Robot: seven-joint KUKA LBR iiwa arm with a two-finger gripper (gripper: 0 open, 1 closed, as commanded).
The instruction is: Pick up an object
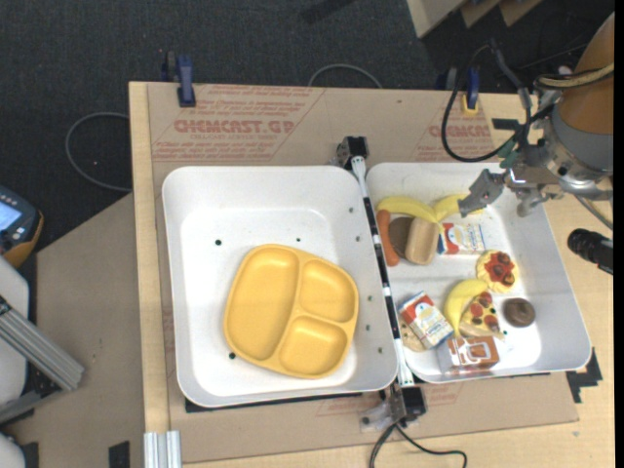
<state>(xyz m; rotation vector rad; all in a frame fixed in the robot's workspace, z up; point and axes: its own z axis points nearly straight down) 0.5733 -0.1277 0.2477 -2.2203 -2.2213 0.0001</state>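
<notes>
The red packet [474, 355] at the right bin's [561, 291] near edge lies untouched, so you've lifted nothing yet: the gripper [485, 191], fingers spread, hangs empty beside the banana [414, 209].

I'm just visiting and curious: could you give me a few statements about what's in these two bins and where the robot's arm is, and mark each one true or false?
1. The yellow divided plate lies in the left bin. True.
2. The plate has food in its compartments. False: all three compartments are bare.
3. A banana lies near the top of the right bin. True.
4. The end effector hangs over the left bin. False: it is over the right bin, close to the banana's tip.
5. The chocolate donut sits in the left bin. False: it sits in the right bin, toward its right side.
</notes>
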